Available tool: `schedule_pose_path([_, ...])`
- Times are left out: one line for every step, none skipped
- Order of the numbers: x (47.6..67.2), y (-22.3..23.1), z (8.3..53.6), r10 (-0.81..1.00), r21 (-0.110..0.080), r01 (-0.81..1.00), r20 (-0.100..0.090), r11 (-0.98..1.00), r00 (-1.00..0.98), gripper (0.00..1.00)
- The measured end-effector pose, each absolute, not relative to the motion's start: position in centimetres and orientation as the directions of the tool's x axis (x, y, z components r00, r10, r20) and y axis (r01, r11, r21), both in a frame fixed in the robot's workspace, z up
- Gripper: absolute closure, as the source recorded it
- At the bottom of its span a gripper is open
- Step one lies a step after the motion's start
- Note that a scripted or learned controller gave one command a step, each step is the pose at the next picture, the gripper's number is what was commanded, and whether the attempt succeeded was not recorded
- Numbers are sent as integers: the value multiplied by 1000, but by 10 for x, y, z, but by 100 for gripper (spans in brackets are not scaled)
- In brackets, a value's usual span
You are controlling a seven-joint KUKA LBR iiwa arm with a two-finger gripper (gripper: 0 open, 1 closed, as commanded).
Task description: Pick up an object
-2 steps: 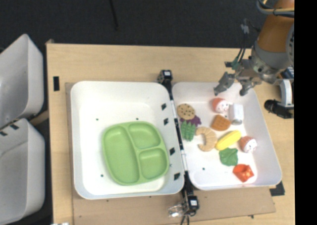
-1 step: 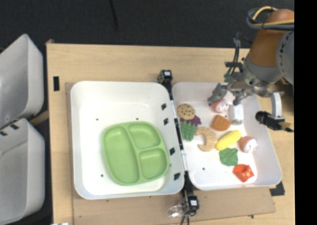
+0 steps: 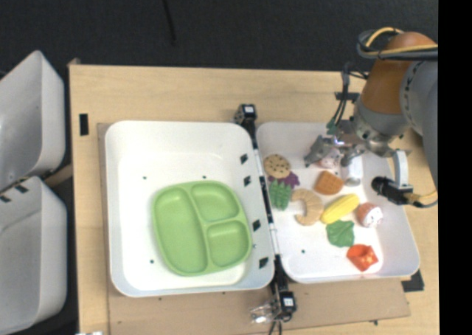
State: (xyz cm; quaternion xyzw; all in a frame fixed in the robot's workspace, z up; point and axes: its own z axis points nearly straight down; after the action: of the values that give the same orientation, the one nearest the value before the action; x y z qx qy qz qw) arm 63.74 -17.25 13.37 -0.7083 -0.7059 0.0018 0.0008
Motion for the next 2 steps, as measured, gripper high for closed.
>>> schedule_pose_path([637, -173, 98, 1000, -3, 1000, -1, -6, 6, 0])
schedule_pose_path([638, -174, 110, 1000, 0, 1000, -1, -8, 8, 100])
